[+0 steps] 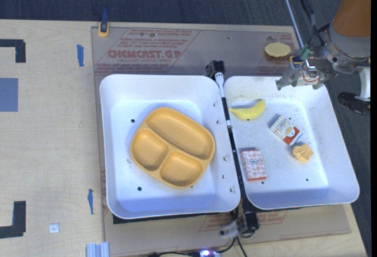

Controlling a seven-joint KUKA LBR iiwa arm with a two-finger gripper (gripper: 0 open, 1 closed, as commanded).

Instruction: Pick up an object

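The two-finger gripper (300, 76) is seen over the far edge of the right shallow white plastic bin (339, 155), near its back rim. No object is seen between its fingers, and how wide the fingers stand cannot be told from this slanted view, since the metal parts blur together there.

The step in hand is judged to be the approach: nothing is yet lifted, and a target is still to be chosen. Four candidates lie in the right bin: a small yellow toy banana (247, 109) near the back left corner, a small blue, white and red carton (284, 129) at the middle, a small yellow wedge-shaped block (303, 152) just beside the carton, and a flat pink-and-white printed box (254, 164) near the left wall. The banana is the closest of them to the gripper. For the next move, the gripper would need to be brought in over one item, lowered and closed across its narrow side.

A yellow three-compartment plastic plate (171, 147) is held in the left shallow white plastic bin (118, 96). A round tan disc (277, 50) rests on the brown board (177, 49) behind the bins.

On that board, red lettering is printed that reads roughly "CHEMCAST GP"; the smaller lines are too faint to be read. The print on the carton and box cannot be made out.
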